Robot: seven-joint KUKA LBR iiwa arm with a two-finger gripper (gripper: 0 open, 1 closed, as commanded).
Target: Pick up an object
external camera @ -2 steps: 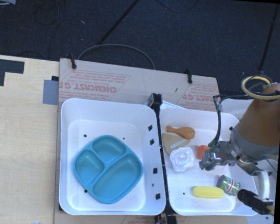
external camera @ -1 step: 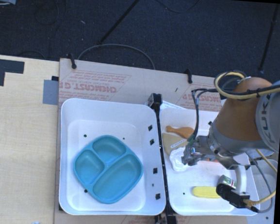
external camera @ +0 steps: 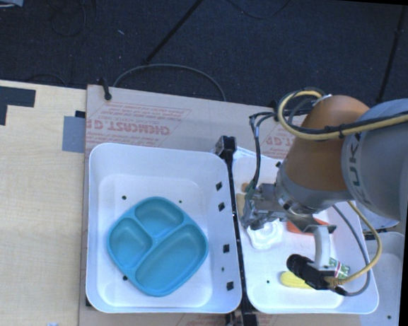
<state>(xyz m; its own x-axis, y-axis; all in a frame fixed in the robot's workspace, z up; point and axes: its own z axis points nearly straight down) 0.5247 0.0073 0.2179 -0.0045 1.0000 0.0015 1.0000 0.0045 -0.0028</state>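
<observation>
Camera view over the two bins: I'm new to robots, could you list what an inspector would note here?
Surface: two shallow white bins, left bin and right bin, on printed cardboard over a pale wooden bench.
Job's things: sky-blue three-compartment plastic plate in left bin; crumpled white lump, small yellow piece and orange piece in right bin.
Clutter: nothing seen.
Pincer: the pincer hangs over the right bin's left side, by the white lump.
Cables: yellow and black cables loop above the pincer; black cable on the floor.
Surroundings: dark carpet behind the bench.
</observation>
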